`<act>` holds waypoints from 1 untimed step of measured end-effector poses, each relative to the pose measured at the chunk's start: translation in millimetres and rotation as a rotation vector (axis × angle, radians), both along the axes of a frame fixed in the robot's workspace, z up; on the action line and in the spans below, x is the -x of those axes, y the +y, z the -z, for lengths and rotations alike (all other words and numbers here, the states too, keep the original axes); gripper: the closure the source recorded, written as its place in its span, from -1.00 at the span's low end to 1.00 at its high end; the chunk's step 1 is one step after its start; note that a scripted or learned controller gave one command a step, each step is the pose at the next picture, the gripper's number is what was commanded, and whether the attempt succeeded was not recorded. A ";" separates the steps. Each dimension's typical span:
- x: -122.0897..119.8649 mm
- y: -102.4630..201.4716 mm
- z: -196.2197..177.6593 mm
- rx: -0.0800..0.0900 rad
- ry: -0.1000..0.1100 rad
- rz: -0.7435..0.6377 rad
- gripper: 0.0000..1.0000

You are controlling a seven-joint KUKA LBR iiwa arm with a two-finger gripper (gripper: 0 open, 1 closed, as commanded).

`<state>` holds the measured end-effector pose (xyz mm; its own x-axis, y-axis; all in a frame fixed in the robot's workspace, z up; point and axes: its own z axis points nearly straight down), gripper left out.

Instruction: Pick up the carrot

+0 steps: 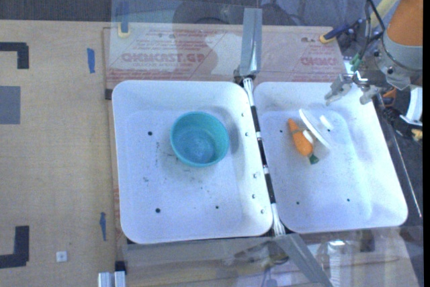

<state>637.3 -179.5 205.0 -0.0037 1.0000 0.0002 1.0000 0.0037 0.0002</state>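
Note:
The orange carrot (300,138) lies in the right bin (363,205), in its upper-left part, with its green end pointing down and to the right. A white, flat piece (317,132) lies against the carrot's right side. My gripper (349,96) hangs over the right bin's upper-right edge, up and to the right of the carrot and apart from it. Its fingers stand open with nothing between them.
A teal bowl (199,138) sits upright in the left bin (148,212). A metal divider (251,44) rises behind the seam between the two bins. The arm's cables and orange band (403,23) fill the top right corner.

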 end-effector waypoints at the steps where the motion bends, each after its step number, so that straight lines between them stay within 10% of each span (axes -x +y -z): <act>1: 20.2 31.7 70.3 0.008 -0.025 -0.040 -1.00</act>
<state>617.1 -147.8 134.7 -0.0433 0.9990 -0.0085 0.9987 0.0435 0.0251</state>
